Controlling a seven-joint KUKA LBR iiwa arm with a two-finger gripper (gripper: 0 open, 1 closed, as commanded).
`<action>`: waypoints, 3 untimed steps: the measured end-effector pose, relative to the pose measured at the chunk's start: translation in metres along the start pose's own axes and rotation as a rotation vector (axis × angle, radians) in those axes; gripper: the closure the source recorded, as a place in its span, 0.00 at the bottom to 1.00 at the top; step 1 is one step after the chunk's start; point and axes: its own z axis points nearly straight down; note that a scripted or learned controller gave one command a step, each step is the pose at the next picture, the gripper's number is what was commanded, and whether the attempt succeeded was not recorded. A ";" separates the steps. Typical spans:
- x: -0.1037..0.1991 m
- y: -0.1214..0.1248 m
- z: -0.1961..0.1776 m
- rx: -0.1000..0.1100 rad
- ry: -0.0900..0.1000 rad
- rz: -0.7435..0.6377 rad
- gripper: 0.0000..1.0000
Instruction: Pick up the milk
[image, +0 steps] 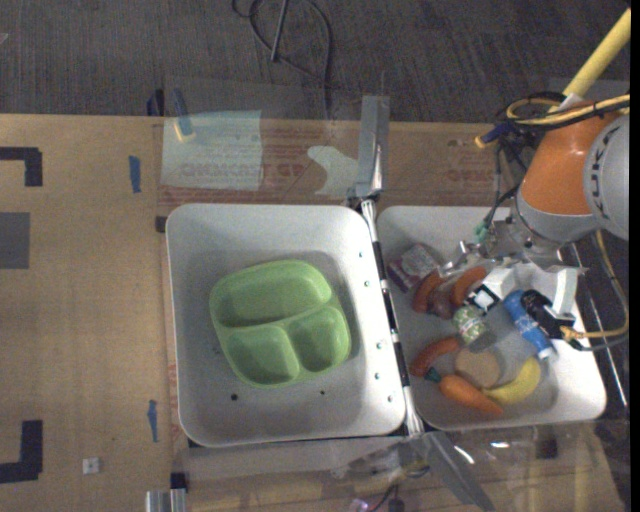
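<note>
The right bin (585, 400) holds a crowded heap of toy food. The arm (562, 178) leans in over the bin's back edge with its wrist bent down, so the gripper (487, 272) hangs above the sausages (447, 287); whether it is spread or closed cannot be told. The milk looks to be the small blue-and-white bottle (526, 322) lying on its side between the gripper and the banana (520, 384), probably light, stiff and slick, and best pinched across its narrow body.
</note>
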 end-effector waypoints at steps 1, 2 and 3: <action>-0.003 0.000 -0.010 -0.004 0.000 0.007 1.00; -0.038 -0.042 -0.037 0.014 0.007 -0.162 1.00; -0.039 -0.042 -0.037 0.015 0.007 -0.161 0.00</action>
